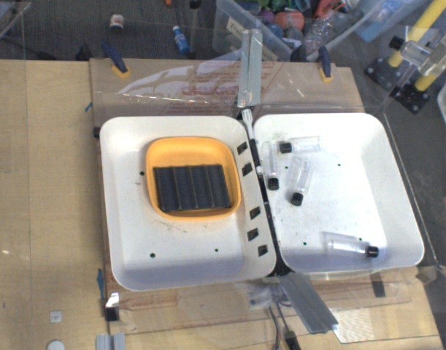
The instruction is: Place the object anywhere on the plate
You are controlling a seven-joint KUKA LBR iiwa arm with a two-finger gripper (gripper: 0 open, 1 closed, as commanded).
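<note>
An orange plate (159,154) with rounded corners rests in the left bin (128,232). A dark ribbed rectangular block (193,188) lies flat on the plate, covering most of its middle. In the right bin (390,195) lie several clear plastic vials with black caps: one near the top (298,146), one along the divider (268,170), one in the middle (300,184), and one near the front right (349,246).
A row of black clips (250,195) runs along the divider between the bins. A metal bar (249,68) stands behind the bins. Clear tubs of colourful toys (303,6) sit beyond the bench.
</note>
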